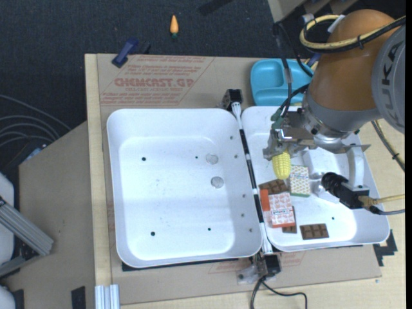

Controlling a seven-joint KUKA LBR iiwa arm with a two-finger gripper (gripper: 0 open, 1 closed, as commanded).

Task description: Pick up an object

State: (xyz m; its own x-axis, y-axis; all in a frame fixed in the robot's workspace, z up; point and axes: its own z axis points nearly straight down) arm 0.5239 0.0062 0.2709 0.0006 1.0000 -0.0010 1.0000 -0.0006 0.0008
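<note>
Camera view: pincer [281, 148] low in right bin [367, 232], right over toy corn cob [280, 165]. Can't tell its state.

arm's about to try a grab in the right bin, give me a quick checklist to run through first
1. Gripper over the right bin: ok, it sits above the bin's left part.
2. Target under it: ok, a yellow corn cob lies just below the gripper.
3. Finger opening: cannot tell, the wrist hides it.
4. Room around the corn: not ok, a pale packet and a brown chocolate bar crowd it.
5. Object already held: cannot tell.
6. Left bin wall away from the gripper: ok.
</note>
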